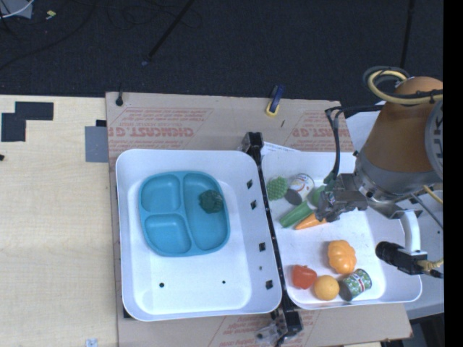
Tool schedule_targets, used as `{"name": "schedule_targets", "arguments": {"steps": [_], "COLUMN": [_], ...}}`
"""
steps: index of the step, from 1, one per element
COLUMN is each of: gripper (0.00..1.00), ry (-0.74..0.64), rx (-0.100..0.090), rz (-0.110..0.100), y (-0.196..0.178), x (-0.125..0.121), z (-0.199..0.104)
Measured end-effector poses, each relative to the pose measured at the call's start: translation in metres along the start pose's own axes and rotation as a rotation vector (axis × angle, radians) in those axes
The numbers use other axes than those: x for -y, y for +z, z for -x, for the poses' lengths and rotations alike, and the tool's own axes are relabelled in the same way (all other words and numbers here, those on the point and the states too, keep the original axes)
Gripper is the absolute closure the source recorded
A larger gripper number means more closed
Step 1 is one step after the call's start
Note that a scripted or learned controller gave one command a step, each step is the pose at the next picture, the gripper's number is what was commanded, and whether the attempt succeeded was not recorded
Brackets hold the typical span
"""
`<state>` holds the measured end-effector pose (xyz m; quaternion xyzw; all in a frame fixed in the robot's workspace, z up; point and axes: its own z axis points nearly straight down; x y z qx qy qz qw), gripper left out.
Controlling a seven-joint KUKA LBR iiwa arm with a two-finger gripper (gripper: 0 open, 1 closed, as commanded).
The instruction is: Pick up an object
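Over the right bin [391, 284] the grey arm with its orange band reaches in from the right, and the end effector [329, 207] sits low among the toy food near the bin's upper middle. Its dark tip is right at the orange carrot [309, 223] and the green pod-shaped piece [294, 215]; whether it touches either cannot be made out. How far it is open cannot be told, since wrist and cables hide the tip, and nothing is visibly held.

Other candidates in the same bin: a green bumpy item [277, 188] near the divider, a small round clear-looking thing [299, 185] beside it, an orange pepper-like piece [341, 255] lower down, a red tomato-like piece [304, 276], a yellow-orange ball [326, 288] and a small can [356, 284] lying by the bottom rim. Left bin [188, 298] holds a blue divided tray [155, 226] with a dark green clump [211, 202] in its right compartment.

Step in hand, as a judgement: approach or grasp attempt on the carrot/green cluster, no lift yet. Next move likely calls for closing squarely on one item, then a straight rise. Items are crowded together there, so a slip or a pinch of two pieces at once looks like the main risk. Both bins sit on cardboard on the desk [51, 230].
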<state>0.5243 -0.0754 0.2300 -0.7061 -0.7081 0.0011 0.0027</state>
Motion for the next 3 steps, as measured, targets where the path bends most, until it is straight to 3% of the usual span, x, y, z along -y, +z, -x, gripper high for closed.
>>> {"name": "schedule_targets", "arguments": {"steps": [2,3], "gripper": [1.0,1.0], "ry": [-0.002,0.0], "rx": [0.0,0.002], "rz": [0.0,-0.002], "y": [0.002,0.014], "x": [0.036,0.036], "z": [-0.115,-0.148]}}
